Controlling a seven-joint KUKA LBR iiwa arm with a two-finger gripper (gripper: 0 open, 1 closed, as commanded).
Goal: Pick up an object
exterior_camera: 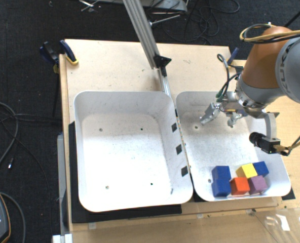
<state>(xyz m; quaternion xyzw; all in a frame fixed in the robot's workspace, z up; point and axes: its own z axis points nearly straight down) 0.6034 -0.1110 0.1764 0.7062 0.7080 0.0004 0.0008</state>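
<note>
Blocks (238,179) are sitting toward the camera from my gripper (220,114), whose jaws are hanging spread, pinching nothing.

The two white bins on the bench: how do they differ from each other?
The left bin looks wider than the right bin. The right bin holds coloured blocks clustered in its near corner: blue, orange, yellow, purple; the left bin's floor shows just dark specks. The gripper hangs over the right bin, not the left. Both are shallow, white, and sit side by side.
</note>
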